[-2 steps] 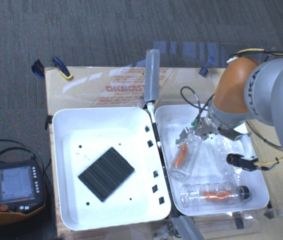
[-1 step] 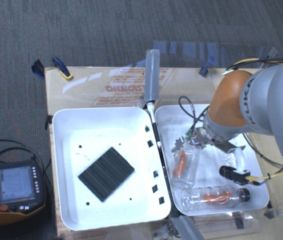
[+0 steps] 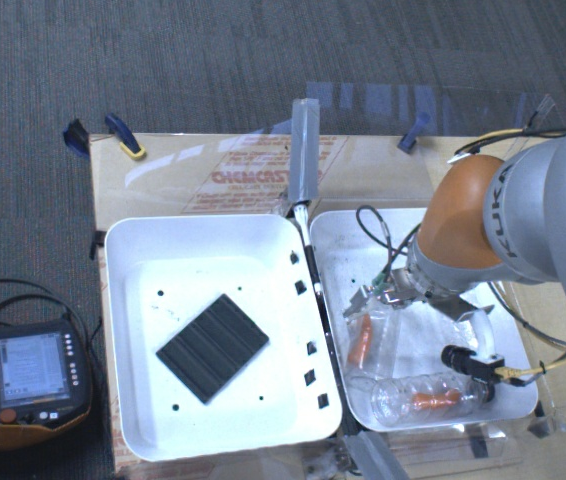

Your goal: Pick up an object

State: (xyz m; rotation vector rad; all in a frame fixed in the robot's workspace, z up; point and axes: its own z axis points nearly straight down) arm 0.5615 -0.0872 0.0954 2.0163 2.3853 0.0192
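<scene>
While ribbed black slab (image 3: 212, 347) lies flat, clear plastic bottle (image 3: 413, 396) glints.

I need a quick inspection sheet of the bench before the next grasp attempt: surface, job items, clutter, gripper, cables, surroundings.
Surface: two shallow white bins, left bin and right bin, on a wooden bench.
Job's things: ribbed black square pad in the left bin; clear plastic bottles with orange contents in the right bin.
Clutter: nothing seen.
Gripper: gripper low over the right bin; finger state unclear.
Cables: black cable looping in the right bin.
Surroundings: teach pendant on the carpet at left; blue clamps on the bench edge.
</scene>
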